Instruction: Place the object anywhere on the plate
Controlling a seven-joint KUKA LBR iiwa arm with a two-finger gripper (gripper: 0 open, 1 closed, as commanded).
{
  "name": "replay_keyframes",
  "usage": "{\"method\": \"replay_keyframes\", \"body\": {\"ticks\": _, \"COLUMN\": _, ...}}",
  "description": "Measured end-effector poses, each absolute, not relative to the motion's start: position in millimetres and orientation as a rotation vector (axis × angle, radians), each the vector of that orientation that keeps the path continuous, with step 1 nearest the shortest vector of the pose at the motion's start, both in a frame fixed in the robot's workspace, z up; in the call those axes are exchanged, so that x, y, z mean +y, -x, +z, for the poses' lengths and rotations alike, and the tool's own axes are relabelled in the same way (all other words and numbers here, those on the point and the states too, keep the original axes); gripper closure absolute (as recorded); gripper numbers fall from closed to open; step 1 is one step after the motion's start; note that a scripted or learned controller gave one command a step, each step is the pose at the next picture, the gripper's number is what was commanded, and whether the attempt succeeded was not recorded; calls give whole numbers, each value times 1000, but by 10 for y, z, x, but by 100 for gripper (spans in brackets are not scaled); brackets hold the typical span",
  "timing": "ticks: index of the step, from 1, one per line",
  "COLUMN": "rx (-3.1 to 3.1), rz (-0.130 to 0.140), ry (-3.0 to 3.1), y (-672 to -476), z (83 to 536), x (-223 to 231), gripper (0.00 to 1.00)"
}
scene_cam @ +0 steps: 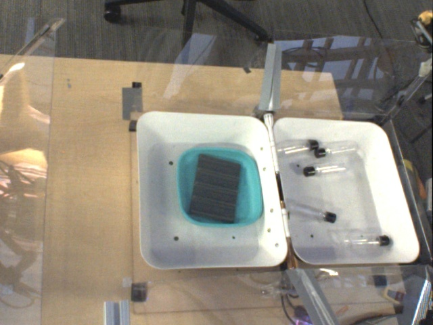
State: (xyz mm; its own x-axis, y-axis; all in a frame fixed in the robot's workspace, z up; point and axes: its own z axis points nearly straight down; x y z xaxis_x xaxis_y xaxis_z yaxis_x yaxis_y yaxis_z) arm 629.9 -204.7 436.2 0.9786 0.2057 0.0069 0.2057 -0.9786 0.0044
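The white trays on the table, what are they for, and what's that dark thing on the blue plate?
One camera looks down at a slant on a wooden bench from above. Two shallow white bins sit side by side on it. The left bin holds a teal plate, and a dark ridged block lies flat on that plate. The right bin holds several clear little tubes with black caps, lying scattered on their sides. A robot arm works at this bench, putting an object on the plate. The block rests there by itself now, with nothing touching it. Behind the bench are office chair legs.
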Motion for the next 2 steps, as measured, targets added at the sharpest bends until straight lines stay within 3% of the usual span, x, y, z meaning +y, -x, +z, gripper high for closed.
{"method": "replay_keyframes", "body": {"ticks": 2, "rx": 325, "rz": 11, "ry": -3121, "y": -6300, "z": 4361, "x": -2045, "gripper": 0}}
